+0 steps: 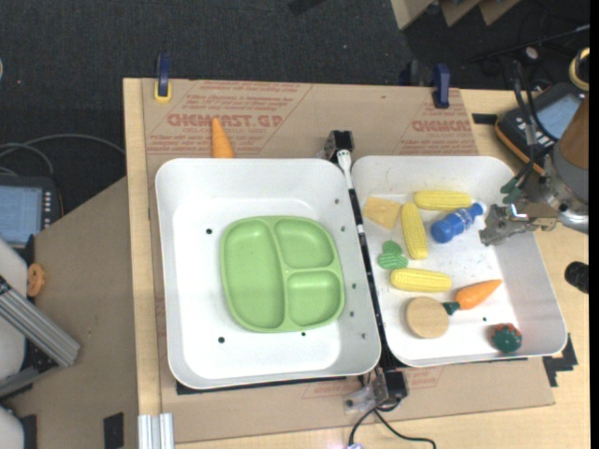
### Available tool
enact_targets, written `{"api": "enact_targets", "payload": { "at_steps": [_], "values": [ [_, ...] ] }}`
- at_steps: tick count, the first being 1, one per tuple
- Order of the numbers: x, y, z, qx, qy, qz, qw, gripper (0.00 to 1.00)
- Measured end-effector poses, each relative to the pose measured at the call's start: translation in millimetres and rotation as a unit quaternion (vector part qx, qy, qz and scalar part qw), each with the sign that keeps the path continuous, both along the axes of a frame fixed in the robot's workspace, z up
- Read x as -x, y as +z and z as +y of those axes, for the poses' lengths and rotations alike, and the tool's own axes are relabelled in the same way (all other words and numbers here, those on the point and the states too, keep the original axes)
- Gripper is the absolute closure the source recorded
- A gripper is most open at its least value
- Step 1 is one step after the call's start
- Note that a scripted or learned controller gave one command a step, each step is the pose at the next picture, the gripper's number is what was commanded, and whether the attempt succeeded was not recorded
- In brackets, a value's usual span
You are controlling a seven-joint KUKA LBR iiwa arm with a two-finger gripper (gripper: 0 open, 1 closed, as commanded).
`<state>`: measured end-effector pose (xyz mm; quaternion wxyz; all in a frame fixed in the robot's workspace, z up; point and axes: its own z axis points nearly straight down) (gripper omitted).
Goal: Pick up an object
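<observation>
The right bin (538,288) holds several toy foods. Three yellow corn cobs lie at the back (442,199), in the middle (413,229) and lower down (420,280). With them are a cheese wedge (381,212), a blue bottle (456,223), a small green piece (391,252), an orange carrot (477,293), a tan round disc (428,318) and a small red and green piece (506,338). My gripper (498,225) hangs over the right bin's right side, just right of the blue bottle and above the carrot. I see nothing held in it.
The left bin (187,195) carries a green divided plate (281,272). A second orange carrot (221,138) lies on the cardboard behind the left bin. Blue clamps (441,85) hold the board's back edge. Cables and a device sit at the far right (524,129).
</observation>
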<state>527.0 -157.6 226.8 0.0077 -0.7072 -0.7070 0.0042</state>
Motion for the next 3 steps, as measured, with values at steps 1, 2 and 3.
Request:
{"api": "enact_targets", "payload": {
  "at_steps": [1, 2, 3],
  "values": [
    [38.0, 115.8, -16.3, 0.0051, -0.001, -0.014, 0.9999, 1.00],
    [47.1, 166.6, -10.9, 0.0044, 0.001, -0.013, 0.9999, 1.00],
    [23.2, 166.4, 89.1, 0.0017, 0.006, -0.011, 0.9999, 1.00]
  ]
}}
